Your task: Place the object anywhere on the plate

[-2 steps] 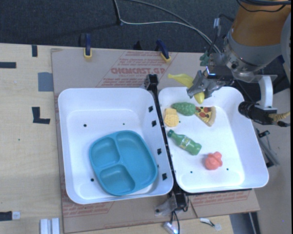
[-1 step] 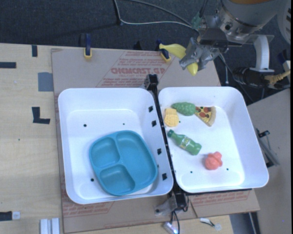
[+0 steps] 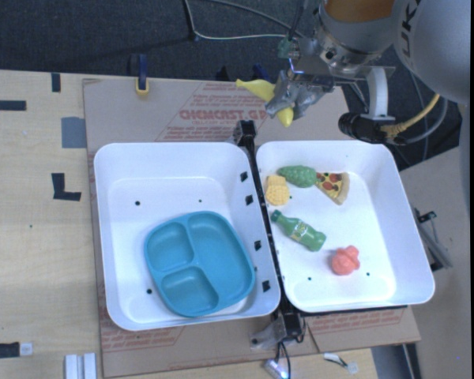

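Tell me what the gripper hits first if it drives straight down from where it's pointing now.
Likely the cardboard behind the bins, near the right bin back rim. The gripper holds a yellow banana; depth is unclear.

My fingers (image 3: 294, 101) grip a yellow banana (image 3: 261, 93) above the right bin's (image 3: 379, 160) far rim. The blue plate (image 3: 197, 263) lies in the left bin (image 3: 118, 180).

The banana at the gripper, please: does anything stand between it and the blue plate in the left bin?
Nothing visible does. The yellow banana sits at the gripper, raised beyond the bins' far edge. The blue plate lies in the left bin, its compartments bare. The black divider between the bins lies low, beside the path, which runs through open air.
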Available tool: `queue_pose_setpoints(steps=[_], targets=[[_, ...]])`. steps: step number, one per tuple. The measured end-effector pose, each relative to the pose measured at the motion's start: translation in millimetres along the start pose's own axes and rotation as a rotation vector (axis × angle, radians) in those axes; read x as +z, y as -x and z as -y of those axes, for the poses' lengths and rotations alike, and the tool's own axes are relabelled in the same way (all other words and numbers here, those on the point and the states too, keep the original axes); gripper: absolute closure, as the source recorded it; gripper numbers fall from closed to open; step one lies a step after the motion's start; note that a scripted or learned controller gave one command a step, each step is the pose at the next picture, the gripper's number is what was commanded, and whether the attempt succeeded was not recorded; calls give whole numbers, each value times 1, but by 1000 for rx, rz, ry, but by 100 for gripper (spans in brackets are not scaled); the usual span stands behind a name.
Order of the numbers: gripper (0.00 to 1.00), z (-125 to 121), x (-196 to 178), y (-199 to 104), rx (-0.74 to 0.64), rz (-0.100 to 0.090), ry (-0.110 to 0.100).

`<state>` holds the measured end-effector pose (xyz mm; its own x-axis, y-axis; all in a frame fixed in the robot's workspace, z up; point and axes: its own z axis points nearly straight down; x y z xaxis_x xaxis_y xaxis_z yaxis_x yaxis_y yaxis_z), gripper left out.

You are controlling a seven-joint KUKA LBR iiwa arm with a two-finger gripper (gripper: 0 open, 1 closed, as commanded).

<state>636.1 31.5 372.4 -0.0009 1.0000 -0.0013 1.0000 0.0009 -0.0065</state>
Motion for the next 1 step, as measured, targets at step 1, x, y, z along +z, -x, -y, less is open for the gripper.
queue_pose_setpoints(steps=[1], targets=[[100,13,46,-46,-3,-1,2]])
